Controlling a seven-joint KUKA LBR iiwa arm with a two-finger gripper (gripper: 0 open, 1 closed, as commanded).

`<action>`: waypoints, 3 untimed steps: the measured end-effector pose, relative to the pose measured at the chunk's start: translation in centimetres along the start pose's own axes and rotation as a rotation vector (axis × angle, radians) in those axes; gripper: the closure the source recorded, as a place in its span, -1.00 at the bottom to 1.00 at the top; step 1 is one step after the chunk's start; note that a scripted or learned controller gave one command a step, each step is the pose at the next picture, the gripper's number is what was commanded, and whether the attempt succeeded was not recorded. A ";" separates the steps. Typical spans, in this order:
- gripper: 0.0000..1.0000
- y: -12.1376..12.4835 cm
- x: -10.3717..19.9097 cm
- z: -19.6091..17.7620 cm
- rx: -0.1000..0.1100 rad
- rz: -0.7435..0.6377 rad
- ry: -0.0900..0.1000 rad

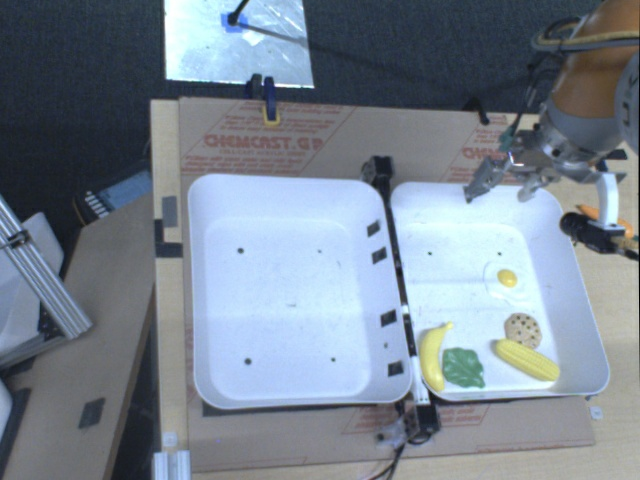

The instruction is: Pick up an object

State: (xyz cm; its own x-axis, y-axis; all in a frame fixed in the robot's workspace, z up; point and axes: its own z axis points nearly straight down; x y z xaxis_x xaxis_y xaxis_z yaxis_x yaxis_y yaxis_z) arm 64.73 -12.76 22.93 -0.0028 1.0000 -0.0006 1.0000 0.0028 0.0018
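Note:
My gripper (503, 184) hangs over the back edge of the right bin (455, 258), fingers spread apart with nothing between them. Well in front of it, in that bin, lies a fried egg (505, 279). Nearer the front are a round cookie (521, 328), a corn cob (527, 360), a green leafy piece (463, 367) and a yellow banana (433, 354) against the bin's left wall.
The left bin (215, 298) sits beside the right one, joined by a black-clipped divider (392, 268). Both rest on a cardboard sheet (300, 133). A shiny foil square (238, 28) lies behind the bench.

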 end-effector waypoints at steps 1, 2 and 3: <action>-1.00 -3.2 5.1 -8.4 -0.007 -0.007 0.002; -1.00 -5.2 11.3 -31.7 -0.020 -0.007 0.001; 1.00 -5.1 11.1 -31.8 -0.005 -0.007 -0.001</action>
State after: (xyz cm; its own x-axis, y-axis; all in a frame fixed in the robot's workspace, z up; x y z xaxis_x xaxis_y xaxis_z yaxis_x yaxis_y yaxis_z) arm 59.55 -1.68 54.72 -0.0093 1.0000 -0.0015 0.9999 0.0093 0.0072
